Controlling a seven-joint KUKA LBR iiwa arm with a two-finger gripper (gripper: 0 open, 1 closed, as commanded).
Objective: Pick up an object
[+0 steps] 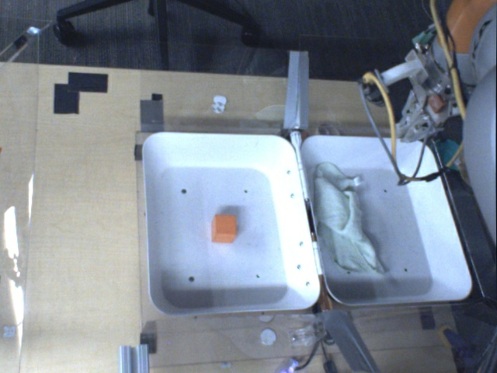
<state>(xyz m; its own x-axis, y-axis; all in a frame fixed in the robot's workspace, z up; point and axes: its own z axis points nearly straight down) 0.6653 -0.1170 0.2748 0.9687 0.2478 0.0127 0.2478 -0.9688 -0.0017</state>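
Bench (78, 247) of pale wood lying under everything, bearing two shallow white bins side by side. Nearest to the camera, seeing the front rims of both bins close to the lower edge of the view. Left bin (167, 231) holding one small orange cube (224, 228), sitting a little left of the bin's middle, well apart from all four walls, flat on the floor. Right bin (435, 231) holding a crumpled pale grey-green cloth (343, 224), lying along the left half of this bin, near the divider, stretching from near the back wall almost to the front. Between the bins, a grey metal bar (296, 99) standing behind the shared wall. Farther back, above the right bin's far right corner, gripper (423, 119) hanging clear of the bin floor, with yellow cable (392, 142) looping below the wrist. Not touching the cube or the cloth; nothing showing in its grasp. Cannot tell how far it is standing open. Farthest, black chair base (155, 6) resting on dark carpet.
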